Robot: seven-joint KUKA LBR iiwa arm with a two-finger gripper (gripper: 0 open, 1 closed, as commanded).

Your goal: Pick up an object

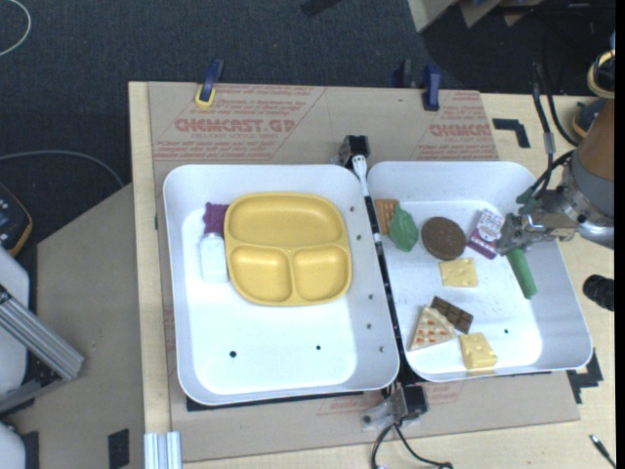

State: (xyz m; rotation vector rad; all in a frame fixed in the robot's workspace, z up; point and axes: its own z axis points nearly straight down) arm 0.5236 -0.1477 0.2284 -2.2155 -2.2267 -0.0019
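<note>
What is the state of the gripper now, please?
Gripper: cannot be told; it sits over the right bin, beside the purple packet and the green stick.

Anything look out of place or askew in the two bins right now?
Nothing looks spilled or damaged. The yellow divided plate sits in the left bin, partly covering a purple item and a white one at its left edge. The gripper sits low over the right bin, beside a green stick.
</note>
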